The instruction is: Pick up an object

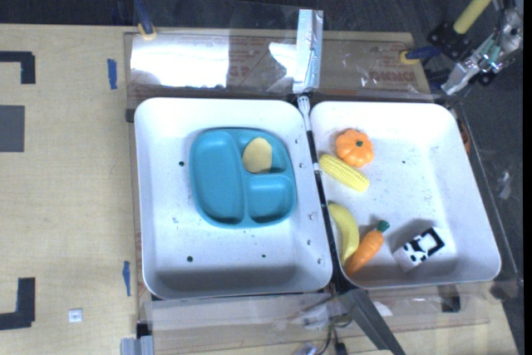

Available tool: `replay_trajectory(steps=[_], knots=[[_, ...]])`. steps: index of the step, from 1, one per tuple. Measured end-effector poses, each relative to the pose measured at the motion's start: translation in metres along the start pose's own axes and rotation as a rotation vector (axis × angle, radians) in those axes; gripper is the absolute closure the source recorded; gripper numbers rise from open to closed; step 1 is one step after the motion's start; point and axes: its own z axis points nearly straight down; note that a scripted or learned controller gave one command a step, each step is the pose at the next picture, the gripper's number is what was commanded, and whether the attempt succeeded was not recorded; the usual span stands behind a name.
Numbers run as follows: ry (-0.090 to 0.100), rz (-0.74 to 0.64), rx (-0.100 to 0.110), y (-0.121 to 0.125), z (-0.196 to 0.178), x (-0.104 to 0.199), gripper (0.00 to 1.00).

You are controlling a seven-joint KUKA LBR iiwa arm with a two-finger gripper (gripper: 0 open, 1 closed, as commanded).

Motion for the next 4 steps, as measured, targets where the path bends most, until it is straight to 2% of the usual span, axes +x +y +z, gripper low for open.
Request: replay_trajectory(steps=[1,2,3,4], knots=[[-0.002,-0.382,-0.002,-0.016,-0.05,-0.007,1.0],[-0.001,-0.58,-0.002,0.005,-0.084,0.022,1.0],[-0.001,-0.357,-0.001,-0.008,-0.105,0.03,1.0],[0.006,-0.446,0.002,0.02,-0.092,0.066,1.0]])
